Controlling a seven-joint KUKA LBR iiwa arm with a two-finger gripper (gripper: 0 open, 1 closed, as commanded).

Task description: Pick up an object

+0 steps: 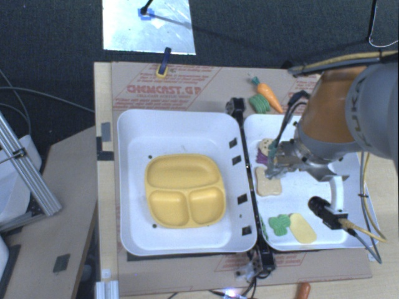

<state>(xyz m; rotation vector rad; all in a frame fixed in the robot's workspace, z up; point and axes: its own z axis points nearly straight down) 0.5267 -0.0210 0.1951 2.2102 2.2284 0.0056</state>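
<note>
Over the right bin, the arm reaches in from the right and the pincer is lowered at the bin's left part, close to the divider between the two bins. Whether the pincer is open or closed cannot be determined, since the wrist body covers that area from above.

Candidate objects in the right bin:
- A pale beige flat item lies directly under the pincer, touching or nearly touching it.
- A purple item and a light speckled item sit just beside the pincer on its far-left side.
- A green item and a yellow item lie near the front edge, well apart from the pincer.

Outside the bins, a toy carrot and a green piece rest on the desk behind the right bin. The left bin holds a yellow divided tray.

Task status, as a judgement: the approach and descent look complete, with the beige item the probable target. No object is visibly lifted. Closing on the item, confirming the grip and raising it remain to be done.
</note>
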